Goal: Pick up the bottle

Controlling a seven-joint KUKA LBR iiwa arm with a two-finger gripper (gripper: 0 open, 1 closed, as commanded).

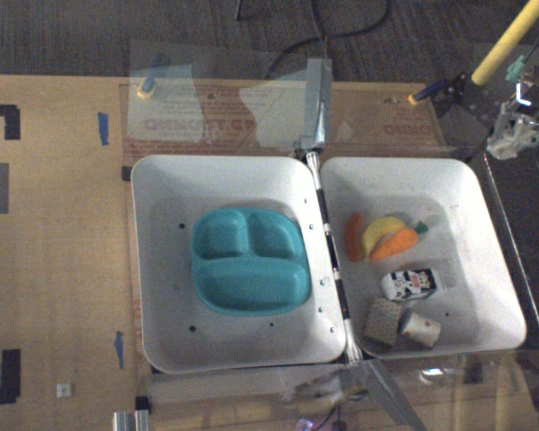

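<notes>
Bottle (410, 283), probably the small white item with dark print, lies in the right bin (485, 241), near-centre, not yet lifted. Hand (517, 133) sits beyond the bin's far right corner; its state cannot be told. Approach and grasp remain.

Left bin (153, 268): divided plate (250, 260); right bin (485, 241): toy foods (384, 237) behind, carton (410, 283) mid, block (384, 321) and bottle (420, 329) in front.
</notes>
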